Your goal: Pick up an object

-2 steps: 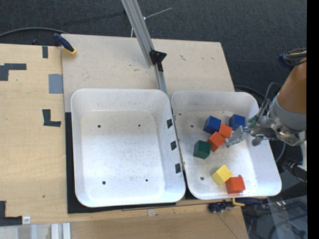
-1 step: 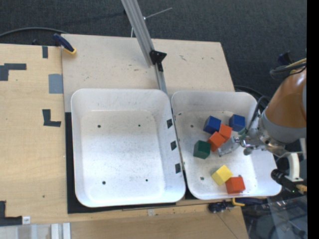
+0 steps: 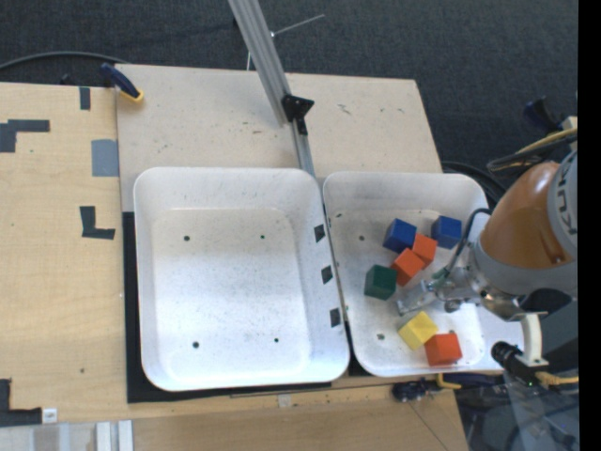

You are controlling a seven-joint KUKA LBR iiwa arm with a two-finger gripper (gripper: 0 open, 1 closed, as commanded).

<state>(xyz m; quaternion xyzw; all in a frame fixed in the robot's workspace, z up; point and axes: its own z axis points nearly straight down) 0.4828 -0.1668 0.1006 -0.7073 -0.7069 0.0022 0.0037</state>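
The gripper [image 3: 424, 294] is being held low among the blocks in the right bin [image 3: 362, 191]; its grip state cannot be told. The orange block [image 3: 409, 265] and yellow block [image 3: 418, 330] are lying just beside it, seemingly being targeted.

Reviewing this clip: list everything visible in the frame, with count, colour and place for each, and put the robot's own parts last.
Blue blocks: 2, blue, right bin, far side.
Orange blocks: 3, orange; two touching mid-bin, one at the near edge.
Green block: 1, dark green, right bin, left of the orange pair.
Yellow block: 1, yellow, right bin, beside the near orange one.
Bins: 2, white, side by side on the bench.
Metal pole: 1, grey, slanting down to where the bins meet.
Clamp: 1, blue and yellow, bench far-left corner.
Arm: 1, grey with orange band, right.
Gripper: 1, over the right bin among the blocks.
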